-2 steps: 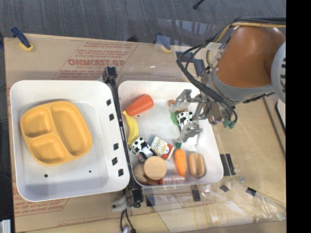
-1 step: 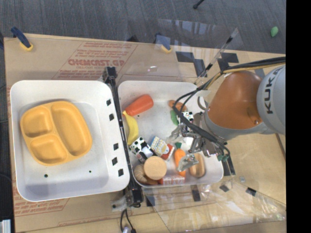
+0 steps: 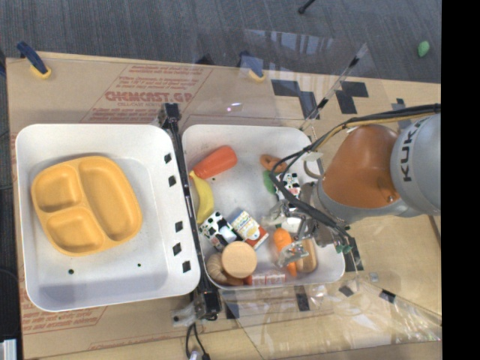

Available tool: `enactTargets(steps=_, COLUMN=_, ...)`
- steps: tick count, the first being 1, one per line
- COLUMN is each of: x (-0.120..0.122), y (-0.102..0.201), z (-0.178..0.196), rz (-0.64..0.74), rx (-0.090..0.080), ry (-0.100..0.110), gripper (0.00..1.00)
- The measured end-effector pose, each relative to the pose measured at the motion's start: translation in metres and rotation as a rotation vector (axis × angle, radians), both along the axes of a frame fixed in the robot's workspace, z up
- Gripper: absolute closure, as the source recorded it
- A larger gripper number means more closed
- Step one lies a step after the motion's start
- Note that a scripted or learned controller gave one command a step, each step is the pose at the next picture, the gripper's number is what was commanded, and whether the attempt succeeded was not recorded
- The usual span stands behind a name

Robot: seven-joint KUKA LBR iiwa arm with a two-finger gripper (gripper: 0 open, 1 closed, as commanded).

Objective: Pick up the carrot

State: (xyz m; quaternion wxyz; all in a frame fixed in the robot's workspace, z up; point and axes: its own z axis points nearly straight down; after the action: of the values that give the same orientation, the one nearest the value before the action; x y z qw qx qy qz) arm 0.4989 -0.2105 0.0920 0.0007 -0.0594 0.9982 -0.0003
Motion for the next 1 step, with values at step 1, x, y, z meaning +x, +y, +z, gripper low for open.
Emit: enactTargets(steps=1, x=0.0029, y=0.0029, z=0.0113, rz=0.011, rx=0.000, ry=-0.004, gripper=1.00)
